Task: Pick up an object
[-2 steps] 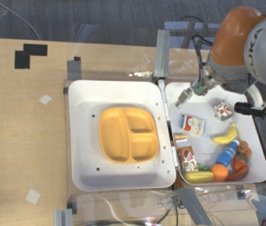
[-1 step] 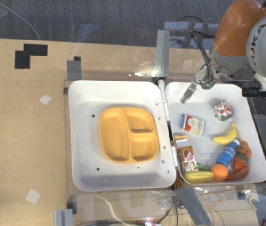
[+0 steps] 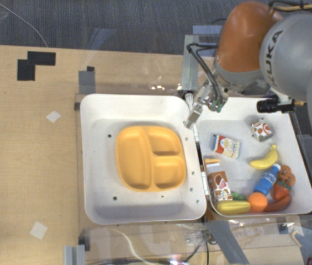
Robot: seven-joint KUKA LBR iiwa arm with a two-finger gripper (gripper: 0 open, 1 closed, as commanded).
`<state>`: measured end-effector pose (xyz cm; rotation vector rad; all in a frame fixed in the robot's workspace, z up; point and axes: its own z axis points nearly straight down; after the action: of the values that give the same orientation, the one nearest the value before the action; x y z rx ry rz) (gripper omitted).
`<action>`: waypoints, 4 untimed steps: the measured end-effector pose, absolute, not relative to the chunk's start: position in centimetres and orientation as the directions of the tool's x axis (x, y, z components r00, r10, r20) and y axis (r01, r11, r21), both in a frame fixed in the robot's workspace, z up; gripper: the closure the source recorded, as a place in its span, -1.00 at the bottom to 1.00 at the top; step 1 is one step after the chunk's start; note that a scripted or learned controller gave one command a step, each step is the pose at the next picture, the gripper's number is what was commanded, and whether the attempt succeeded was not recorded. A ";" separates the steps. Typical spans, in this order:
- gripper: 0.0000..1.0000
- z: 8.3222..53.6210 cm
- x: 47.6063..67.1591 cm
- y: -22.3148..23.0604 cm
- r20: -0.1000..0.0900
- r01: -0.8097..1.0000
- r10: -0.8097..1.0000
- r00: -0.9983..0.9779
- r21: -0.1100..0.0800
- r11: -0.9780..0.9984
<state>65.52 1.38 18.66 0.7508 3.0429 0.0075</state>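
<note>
The right bin (image 3: 305, 164) holds the loose objects. A small white and orange carton (image 3: 226, 146) lies near its middle. A white and red patterned block (image 3: 262, 128) sits further back, and a yellow banana (image 3: 265, 159) lies below it. A blue bottle (image 3: 266, 181), an orange (image 3: 258, 201), a yellow corn-like piece (image 3: 233, 206), a brown packet (image 3: 219, 185) and red vegetables (image 3: 283, 182) crowd the near end. My gripper (image 3: 195, 114) hangs over the divide between the bins at the far end, up-left of the carton, with nothing seen in it.
The left bin (image 3: 100, 148) bears a yellow divided tray (image 3: 150, 158) at its middle. The grey arm with its orange band (image 3: 244, 35) covers the right bin's far corner. Black cables loop beside the wrist. Bare wooden bench lies to the left.
</note>
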 end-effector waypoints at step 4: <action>-1.00 8.9 59.9 -12.9 -0.011 0.560 0.560 -0.828 0.006 0.828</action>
<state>59.89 -12.87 8.91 0.9171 2.9916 0.0038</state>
